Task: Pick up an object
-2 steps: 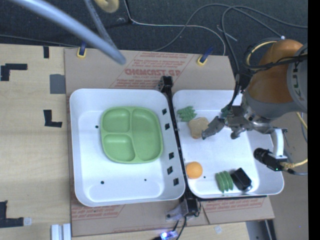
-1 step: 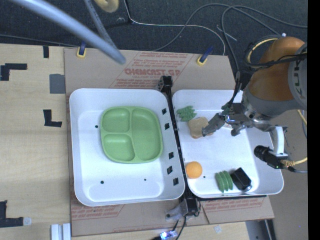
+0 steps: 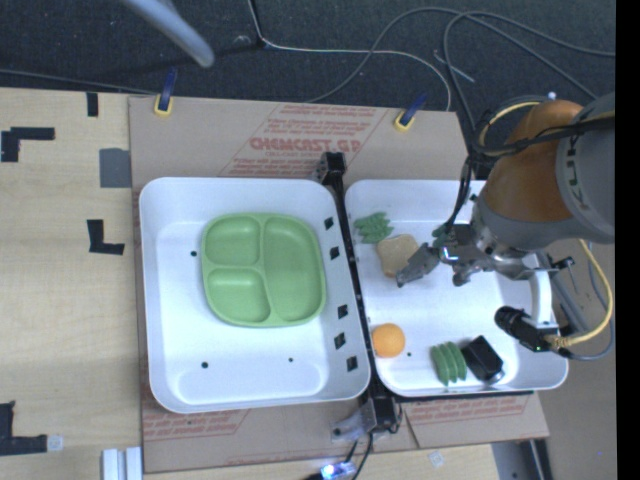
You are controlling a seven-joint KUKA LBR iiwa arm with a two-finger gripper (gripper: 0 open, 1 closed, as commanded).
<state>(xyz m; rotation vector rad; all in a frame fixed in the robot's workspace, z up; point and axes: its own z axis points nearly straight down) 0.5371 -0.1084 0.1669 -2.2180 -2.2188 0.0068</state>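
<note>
The right bin holds several items. A tan, bread-like piece lies near its left wall, with a small green leafy item just behind it. An orange ball sits at the front left. A green ribbed item and a black block lie at the front. My gripper hangs over the bin's middle, open, its fingers spread with nothing between them. Its left fingertip is right beside the tan piece.
The left bin carries a green divided plate. Black clips run along the wall between the two bins. The arm's orange band and cables loom over the right bin's back right corner.
</note>
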